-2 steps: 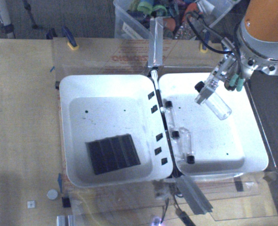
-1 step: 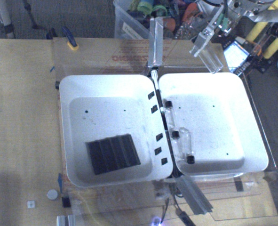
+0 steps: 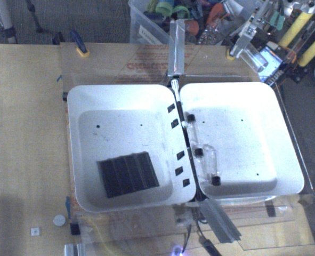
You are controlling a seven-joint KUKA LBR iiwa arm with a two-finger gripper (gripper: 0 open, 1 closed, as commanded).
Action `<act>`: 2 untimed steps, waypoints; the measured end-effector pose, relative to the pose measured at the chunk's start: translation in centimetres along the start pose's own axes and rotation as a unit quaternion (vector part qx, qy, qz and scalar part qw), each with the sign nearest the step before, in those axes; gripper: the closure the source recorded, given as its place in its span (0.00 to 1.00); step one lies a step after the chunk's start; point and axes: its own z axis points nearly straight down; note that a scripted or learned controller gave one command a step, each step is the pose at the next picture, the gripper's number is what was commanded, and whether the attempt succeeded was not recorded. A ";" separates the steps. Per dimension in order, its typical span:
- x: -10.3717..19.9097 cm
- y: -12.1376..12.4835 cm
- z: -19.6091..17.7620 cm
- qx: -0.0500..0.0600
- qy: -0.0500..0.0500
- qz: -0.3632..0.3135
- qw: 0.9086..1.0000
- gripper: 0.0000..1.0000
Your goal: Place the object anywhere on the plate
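Note:
A black ridged plate (image 3: 128,174) lies flat in the front part of the left bin (image 3: 82,108). In the right bin (image 3: 264,103), a clear, see-through piece (image 3: 207,161) with small black spots lies along the left wall, beside the divider; what it is I cannot make out. My gripper (image 3: 241,42) hangs beyond the back right corner of the right bin, outside both bins and far from the plate. Nothing visible is held in it.
A black-tabbed divider (image 3: 179,143) runs between the bins. A clear tub of colourful items (image 3: 189,7) stands behind the bins. Yellow tubes (image 3: 298,23) and a blue part (image 3: 269,57) crowd the back right. Small bits lie on the wooden bench (image 3: 24,143) at front left.

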 end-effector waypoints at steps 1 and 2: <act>0.0 0.2 -1.2 -0.002 -0.004 -0.001 1.000 1.00; 9.5 0.9 9.4 0.001 0.003 -0.108 0.994 1.00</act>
